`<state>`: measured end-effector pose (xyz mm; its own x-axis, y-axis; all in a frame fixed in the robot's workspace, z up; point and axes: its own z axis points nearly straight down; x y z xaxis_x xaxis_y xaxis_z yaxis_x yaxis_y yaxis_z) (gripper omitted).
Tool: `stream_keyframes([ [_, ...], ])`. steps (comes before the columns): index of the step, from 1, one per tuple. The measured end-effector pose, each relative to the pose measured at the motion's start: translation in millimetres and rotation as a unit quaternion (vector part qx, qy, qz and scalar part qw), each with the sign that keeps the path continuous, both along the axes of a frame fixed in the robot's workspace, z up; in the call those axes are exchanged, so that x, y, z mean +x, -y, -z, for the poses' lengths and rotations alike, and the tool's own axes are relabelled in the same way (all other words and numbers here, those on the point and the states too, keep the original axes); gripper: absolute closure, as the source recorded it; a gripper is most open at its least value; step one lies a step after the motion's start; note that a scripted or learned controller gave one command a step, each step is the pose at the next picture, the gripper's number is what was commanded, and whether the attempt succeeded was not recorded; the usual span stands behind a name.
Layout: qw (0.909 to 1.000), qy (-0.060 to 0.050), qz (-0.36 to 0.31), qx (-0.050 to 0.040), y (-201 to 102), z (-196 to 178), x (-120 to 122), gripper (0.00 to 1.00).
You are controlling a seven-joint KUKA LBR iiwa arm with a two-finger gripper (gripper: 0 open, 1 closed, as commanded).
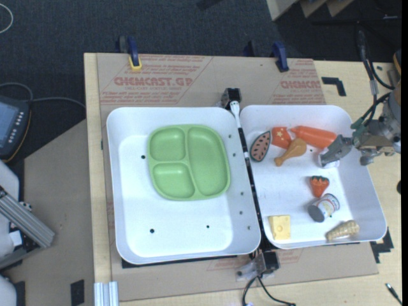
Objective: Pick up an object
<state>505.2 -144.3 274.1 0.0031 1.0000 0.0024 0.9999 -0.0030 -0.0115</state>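
The toy carrot [313, 134] lies along the far edge of the right bin [363, 190], its tip just beside the gripper [347, 149], which likely makes it the pick. The gripper hangs near the bin's right edge; whether its jaws are apart or together I cannot tell. The drumstick [291, 152], watermelon slice [259, 146], strawberry [319, 185], can [324, 208], cheese [279, 226] and cone [342, 231] lie loosely scattered (room to reach). In the left bin [127, 171] rests a green divided plate [189, 162].

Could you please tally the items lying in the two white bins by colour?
Green: 1, the divided plate
Orange or red: 3, carrot, strawberry, red piece
Tan or yellow: 3, drumstick, cheese, cone
Other: 2, watermelon slice, can
Total: 9
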Motion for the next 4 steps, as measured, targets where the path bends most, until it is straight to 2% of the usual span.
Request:
stream_keyframes([
  [1,1.0000,0.006,-0.002,-0.0012,-0.2,-5.6,2.0,0.00],
  [3,1.0000,0.002,-0.001,0.0003,-7.7,117.2,-9.7,0.00],
  [4,1.0000,0.002,-0.002,0.0004,-14.5,177.8,-5.6,0.00],
])
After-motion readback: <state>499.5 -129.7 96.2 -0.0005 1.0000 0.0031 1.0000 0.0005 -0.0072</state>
